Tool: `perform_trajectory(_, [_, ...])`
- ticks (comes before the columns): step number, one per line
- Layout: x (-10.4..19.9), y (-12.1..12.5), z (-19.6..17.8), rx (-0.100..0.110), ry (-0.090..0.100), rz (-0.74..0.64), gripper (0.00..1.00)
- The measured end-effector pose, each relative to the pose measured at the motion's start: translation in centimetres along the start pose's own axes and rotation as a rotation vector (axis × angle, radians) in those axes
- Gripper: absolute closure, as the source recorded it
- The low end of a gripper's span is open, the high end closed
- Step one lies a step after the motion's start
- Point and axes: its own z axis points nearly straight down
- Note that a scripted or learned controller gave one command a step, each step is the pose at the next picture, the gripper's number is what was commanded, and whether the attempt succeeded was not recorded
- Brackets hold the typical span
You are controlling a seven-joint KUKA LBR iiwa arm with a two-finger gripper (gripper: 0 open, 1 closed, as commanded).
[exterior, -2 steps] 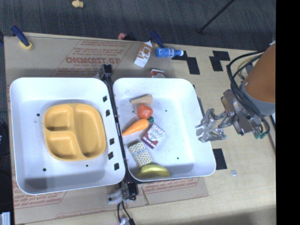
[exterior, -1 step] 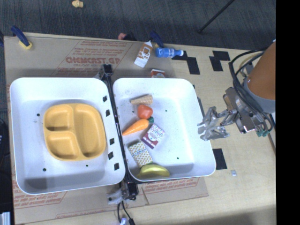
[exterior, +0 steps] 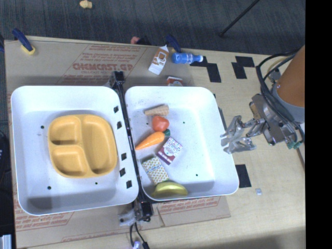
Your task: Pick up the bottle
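The bottle is small and blue with a pale cap end. It lies on its side on the bench behind the right bin, outside both bins. My gripper hovers over the bench just past the right bin's right wall, well in front of and to the right of the bottle. Its metal fingers stand open with nothing between them.
The right bin holds a bread wedge, a red vegetable, a carrot, a small carton, a checkered packet and a yellow fruit. A yellow divided plate fills the left bin. A white carton lies beside the bottle.
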Motion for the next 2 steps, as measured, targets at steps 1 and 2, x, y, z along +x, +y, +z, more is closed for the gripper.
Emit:
perform_trajectory(1, [-0.1,0.0,-1.1,0.002,-0.002,-0.001,1.00])
perform_trajectory(2, [-0.2,0.0,-2.1,0.005,-0.004,-0.001,1.00])
